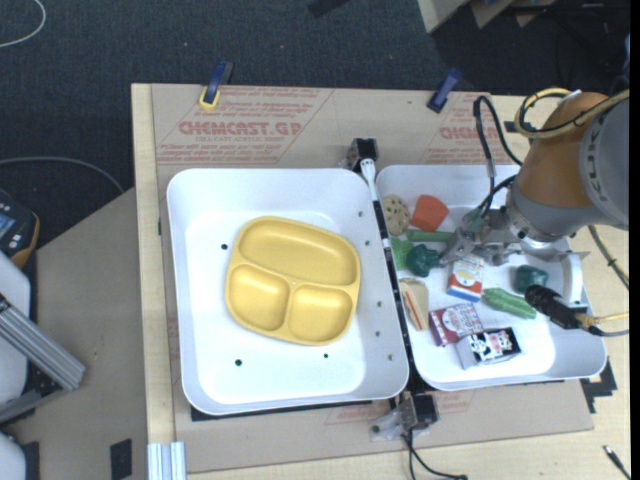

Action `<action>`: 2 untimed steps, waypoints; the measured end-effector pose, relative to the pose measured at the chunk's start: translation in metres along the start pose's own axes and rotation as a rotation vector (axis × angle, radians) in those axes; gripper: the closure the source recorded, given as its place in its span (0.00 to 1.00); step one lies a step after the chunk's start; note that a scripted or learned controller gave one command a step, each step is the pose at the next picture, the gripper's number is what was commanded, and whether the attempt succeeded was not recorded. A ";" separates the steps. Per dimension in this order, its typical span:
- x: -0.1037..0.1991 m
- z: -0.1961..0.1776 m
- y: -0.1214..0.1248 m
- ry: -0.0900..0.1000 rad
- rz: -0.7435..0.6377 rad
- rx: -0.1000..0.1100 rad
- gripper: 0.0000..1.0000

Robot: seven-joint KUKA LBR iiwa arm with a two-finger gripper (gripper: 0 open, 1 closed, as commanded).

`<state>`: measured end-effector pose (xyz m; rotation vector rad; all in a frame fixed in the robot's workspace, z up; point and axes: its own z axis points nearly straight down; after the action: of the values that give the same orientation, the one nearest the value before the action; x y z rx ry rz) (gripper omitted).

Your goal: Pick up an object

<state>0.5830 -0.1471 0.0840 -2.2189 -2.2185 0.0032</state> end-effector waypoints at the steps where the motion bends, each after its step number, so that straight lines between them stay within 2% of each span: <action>1: 0.000 -0.011 0.001 -0.001 0.001 -0.004 1.00; 2: 0.006 -0.071 -0.003 -0.003 -0.001 -0.009 1.00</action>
<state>0.5799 -0.1416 0.1550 -2.2241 -2.2250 -0.0031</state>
